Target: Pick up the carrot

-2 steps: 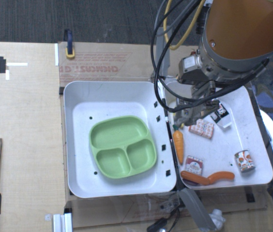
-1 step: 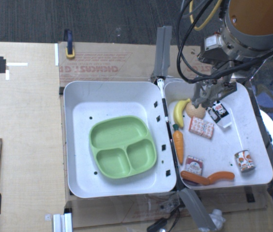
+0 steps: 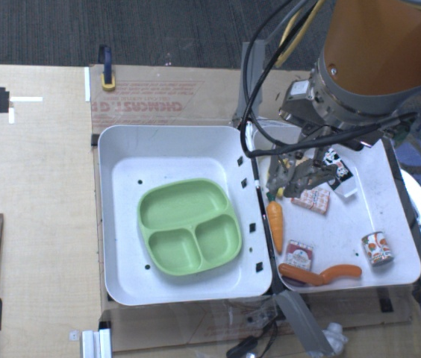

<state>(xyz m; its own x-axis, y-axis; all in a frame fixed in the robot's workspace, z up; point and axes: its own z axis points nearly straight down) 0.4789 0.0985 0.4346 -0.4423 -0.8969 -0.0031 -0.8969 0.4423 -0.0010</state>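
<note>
Our gripper [image 3: 294, 176] hangs low in the right bin [image 3: 401, 222], just above the carrot's top; we cannot tell its grasp state. Nearest us lies a hot dog [image 3: 321, 274], then a small box [image 3: 298, 256] and a can [image 3: 376, 247]. Farther in, the carrot [image 3: 275, 224] lies along the bin's left wall. A green divided plate [image 3: 188, 226] sits in the left bin [image 3: 113, 200].

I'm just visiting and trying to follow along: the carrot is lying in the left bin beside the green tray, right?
Not quite. The camera view shows the carrot lying in the right bin, against its left wall, below the hand. The green tray sits in the left bin.
</note>
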